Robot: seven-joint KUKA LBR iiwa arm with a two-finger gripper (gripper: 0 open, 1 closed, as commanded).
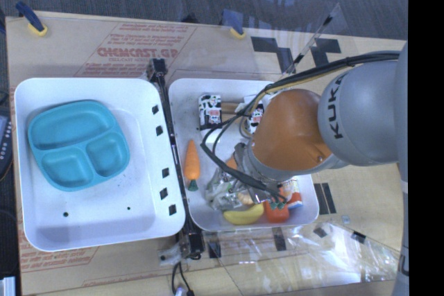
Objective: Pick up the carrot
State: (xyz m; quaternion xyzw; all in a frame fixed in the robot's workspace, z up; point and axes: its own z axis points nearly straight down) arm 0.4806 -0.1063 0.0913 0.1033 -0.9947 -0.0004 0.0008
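Lying left of the gripper (pixel 225 192), carrot (pixel 192 163) untouched; gripper state unclear.

"KUKA" on arm (pixel 361 114); "CHEMCAST GP" on bench sheet (pixel 139 45).

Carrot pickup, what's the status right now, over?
Gripper low in right bin, fingers unclear. Carrot lies free by the bin's left wall, not held. Banana and tomato near gripper; nothing on the carrot.
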